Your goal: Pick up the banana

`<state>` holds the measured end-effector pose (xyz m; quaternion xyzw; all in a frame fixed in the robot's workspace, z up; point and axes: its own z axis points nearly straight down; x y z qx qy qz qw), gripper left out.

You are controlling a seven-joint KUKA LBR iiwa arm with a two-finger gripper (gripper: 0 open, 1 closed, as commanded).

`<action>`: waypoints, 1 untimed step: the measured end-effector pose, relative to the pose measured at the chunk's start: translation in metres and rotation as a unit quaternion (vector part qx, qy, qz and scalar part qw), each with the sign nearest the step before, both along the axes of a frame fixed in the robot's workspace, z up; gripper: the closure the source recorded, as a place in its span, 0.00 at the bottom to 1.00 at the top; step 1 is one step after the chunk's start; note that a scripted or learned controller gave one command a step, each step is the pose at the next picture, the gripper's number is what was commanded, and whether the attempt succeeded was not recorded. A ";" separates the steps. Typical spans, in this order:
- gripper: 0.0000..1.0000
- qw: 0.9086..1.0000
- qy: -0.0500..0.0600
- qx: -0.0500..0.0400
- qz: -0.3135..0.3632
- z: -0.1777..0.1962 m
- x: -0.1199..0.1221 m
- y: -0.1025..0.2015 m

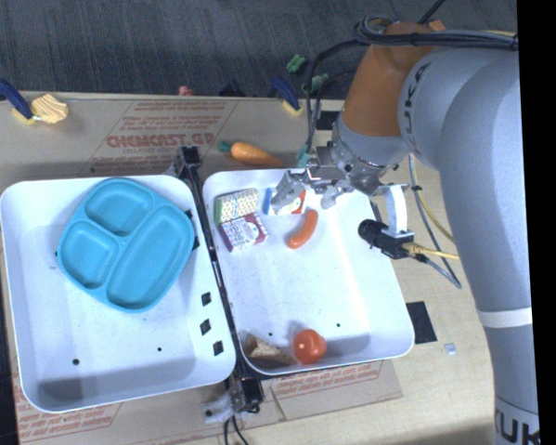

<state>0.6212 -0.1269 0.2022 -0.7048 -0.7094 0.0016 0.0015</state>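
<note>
My gripper (306,193) hangs over the upper part of the right bin (375,296), with its jaws open and nothing between them. Just below it an orange-red sausage (303,230) lies tilted on the bin floor, its upper end close under the fingertips. At the bin's near edge a brownish, blurred lump (262,350) sits next to a red tomato (309,345). I cannot tell what the lump is.
A small printed carton (238,219) lies at the right bin's upper left. A blue divided plate (126,242) sits in the left bin (44,369). An orange carrot (251,153) rests on the cardboard behind the bins. Cables (428,246) hang at the right bin's right rim.
</note>
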 end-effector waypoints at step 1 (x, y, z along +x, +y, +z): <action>0.00 1.000 0.001 0.000 -0.014 -0.112 -0.036 0.028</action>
